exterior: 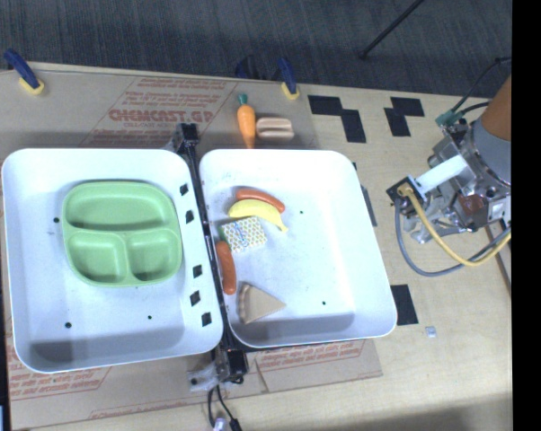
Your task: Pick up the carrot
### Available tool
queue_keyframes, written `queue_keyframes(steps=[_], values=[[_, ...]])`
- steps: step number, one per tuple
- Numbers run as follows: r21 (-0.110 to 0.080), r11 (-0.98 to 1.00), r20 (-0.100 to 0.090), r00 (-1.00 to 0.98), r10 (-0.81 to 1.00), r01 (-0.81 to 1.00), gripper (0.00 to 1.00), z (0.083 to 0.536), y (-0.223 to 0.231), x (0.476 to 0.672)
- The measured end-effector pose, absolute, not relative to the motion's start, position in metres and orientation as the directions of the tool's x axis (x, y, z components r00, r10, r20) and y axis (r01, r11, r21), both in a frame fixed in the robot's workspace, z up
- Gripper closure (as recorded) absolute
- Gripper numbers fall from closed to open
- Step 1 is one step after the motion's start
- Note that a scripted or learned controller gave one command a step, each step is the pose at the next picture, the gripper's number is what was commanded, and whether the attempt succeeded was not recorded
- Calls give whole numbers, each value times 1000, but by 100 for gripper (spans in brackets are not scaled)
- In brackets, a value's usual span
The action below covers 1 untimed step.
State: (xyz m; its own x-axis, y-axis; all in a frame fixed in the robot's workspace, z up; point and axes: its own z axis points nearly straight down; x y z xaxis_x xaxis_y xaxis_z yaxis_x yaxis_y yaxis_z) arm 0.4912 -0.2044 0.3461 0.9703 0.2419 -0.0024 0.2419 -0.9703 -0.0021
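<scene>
A small orange carrot (pixel 244 122) with a green top lies on the bench just behind the right bin (pixel 342 241), outside it. A slim orange stick-like item (pixel 226 266) lies inside the right bin along its left wall; I cannot tell what it is. The gripper (pixel 446 196) hangs at the arm's end over the bench right of the right bin, far from both orange pieces, amid grey and yellow cables. Nothing shows in its grasp.
In the right bin lie a red sausage (pixel 259 196), a yellow banana (pixel 257 210), a patterned block (pixel 244 234) and a tan wedge (pixel 257 303). A green divided plate (pixel 122 232) fills the left bin (pixel 28 330). A bun-like toy (pixel 274 129) sits beside the carrot.
</scene>
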Motion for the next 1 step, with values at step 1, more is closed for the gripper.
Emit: queue_keyframes(steps=[1], values=[[-5,-979,-6,979,205,205,100,244,-136,482]])
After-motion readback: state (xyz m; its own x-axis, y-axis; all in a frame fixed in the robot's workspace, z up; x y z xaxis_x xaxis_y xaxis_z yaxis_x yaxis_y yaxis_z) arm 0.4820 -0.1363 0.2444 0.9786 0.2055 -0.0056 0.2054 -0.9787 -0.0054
